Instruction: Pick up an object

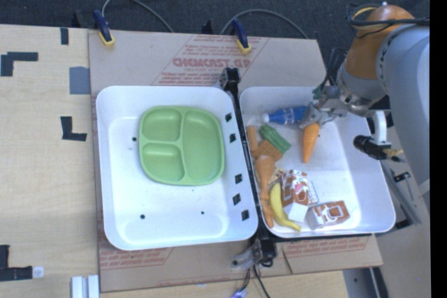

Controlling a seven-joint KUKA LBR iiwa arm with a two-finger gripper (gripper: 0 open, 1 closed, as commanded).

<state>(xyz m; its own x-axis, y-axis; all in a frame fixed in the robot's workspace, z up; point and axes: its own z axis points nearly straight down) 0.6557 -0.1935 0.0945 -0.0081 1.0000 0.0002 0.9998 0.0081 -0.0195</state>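
Note:
My gripper (318, 118) hangs over the back of the right bin (363, 178). Its fingers are closed on the thick upper end of an orange carrot (309, 141). The carrot points down toward the bin floor, tilted a little to the left. Just left of the gripper lies a blue bottle (287, 115). In front of that bottle lies a green vegetable (274, 138).
Along the right bin's left side lie orange food pieces (264, 171), a banana (278, 207) and two small cartons (299, 187) (328, 214). The left bin (119, 206) holds a green divided plate (181, 145). A black divider (241, 150) runs between the bins.

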